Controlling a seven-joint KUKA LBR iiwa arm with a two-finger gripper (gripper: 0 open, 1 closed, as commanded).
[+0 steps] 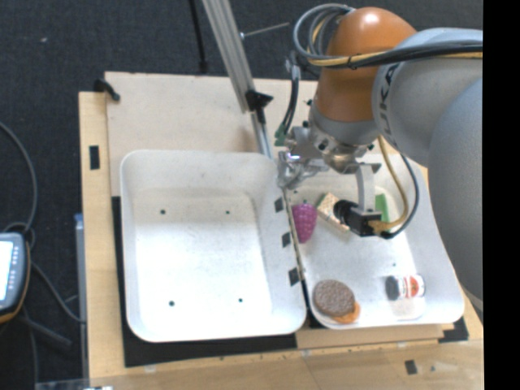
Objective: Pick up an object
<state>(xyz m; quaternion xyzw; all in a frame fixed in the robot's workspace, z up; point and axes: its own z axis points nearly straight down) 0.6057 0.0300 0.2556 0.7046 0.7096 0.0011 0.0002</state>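
Two bins sit side by side on the tabletop. The left bin offers a broad, bare floor. In the right bin there is open floor in the middle, between the things. The gripper hangs over the shared rims at the far end; I cannot tell whether it is open or closed.

The right bin holds four things:
- One pink toy, small, rounded and magenta, lies close against the left wall just below the gripper.
- One brown disc sits at the near rim.
- One red-and-white can is near the right corner.
- One green piece is partly hidden.
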